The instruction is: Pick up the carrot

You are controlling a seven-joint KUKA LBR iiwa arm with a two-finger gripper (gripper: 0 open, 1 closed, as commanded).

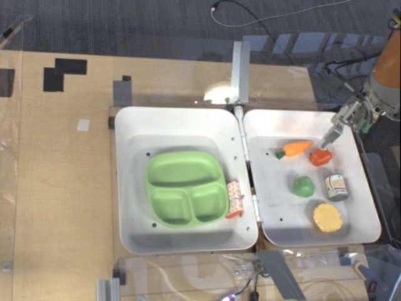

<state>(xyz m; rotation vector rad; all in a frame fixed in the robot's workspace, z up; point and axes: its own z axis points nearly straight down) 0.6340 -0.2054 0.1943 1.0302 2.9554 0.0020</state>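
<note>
A green divided plate [186, 189] sits in the left bin [131, 231] (a small packet [234, 198] just beside it).

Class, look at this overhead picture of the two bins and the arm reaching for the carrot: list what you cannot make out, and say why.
1. Camera view: the pincer above the orange carrot is too small and blurred to read its state.
2. The label of the small tin can is too small to read.
3. The grey arm is cut off by the right edge.
4. The small packet beside the green divided plate is too blurred to identify.
</note>
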